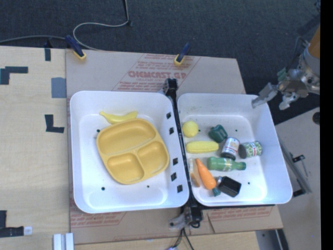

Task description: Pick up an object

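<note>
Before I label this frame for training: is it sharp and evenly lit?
Camera view: light even, shadows soft, no strong glare on the shallow white right bin; the small toys are slightly soft; the grey pincer at the right edge looks blurred.

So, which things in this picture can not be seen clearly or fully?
- The gripper in the camera view: blurred and small, so its state cannot be told.
- The arm: cut off by the right edge.
- The yellow banana: its lower side is hidden behind the divided plate.
- The labels on the two cans: too small to read.
- The item left of the carrot: partly hidden by the carrot.
</note>
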Controlling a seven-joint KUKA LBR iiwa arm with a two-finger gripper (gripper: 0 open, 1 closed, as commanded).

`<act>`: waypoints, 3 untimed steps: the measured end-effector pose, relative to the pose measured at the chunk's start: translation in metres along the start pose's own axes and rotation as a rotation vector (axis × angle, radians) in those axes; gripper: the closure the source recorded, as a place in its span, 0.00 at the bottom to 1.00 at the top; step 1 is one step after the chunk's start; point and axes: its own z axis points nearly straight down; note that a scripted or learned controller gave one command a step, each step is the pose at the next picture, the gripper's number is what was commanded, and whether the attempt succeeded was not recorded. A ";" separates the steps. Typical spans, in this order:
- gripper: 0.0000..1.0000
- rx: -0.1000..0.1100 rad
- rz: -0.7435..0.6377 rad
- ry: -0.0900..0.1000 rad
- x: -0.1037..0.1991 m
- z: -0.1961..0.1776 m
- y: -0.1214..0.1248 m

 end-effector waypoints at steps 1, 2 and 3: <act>0.00 0.004 -0.002 0.003 0.063 0.108 0.058; 0.00 -0.003 0.001 -0.003 0.101 0.183 0.002; 1.00 -0.004 0.000 -0.002 0.102 0.173 0.002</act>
